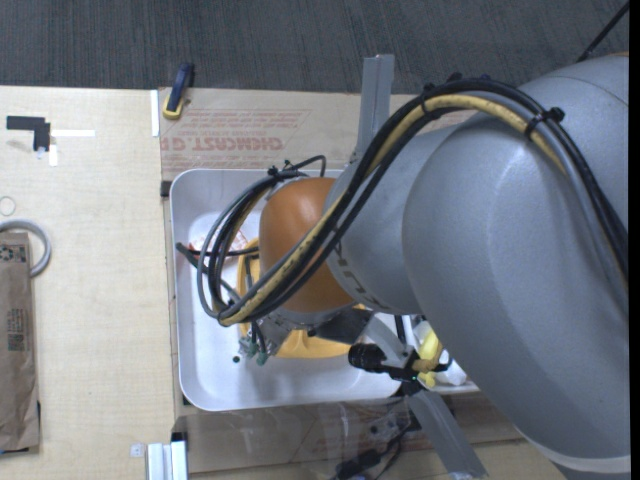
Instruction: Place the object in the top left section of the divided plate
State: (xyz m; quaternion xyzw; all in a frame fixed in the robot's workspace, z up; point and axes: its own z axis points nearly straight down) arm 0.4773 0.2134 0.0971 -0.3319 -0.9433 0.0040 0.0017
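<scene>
The grey arm (480, 258) covers most of the white bin (190, 368), and its orange band (300, 238) hangs over the bin's middle. My gripper (285, 333) points down below the band, seen from above, close to the bin floor. A yellow object (300, 346) peeks out just under the wrist; whether it is held cannot be seen. A pale plate edge with red markings (222, 236) shows at the bin's upper left, mostly hidden by cables and the arm. Its sections are not visible.
Black and yellow cables (225, 268) loop off the wrist over the bin's left part. A cardboard sheet (240, 133) lies behind the bin. A brown paper packet (15, 338) lies at the bench's far left. A small yellow-and-white item (432, 353) sits by the bin's lower right.
</scene>
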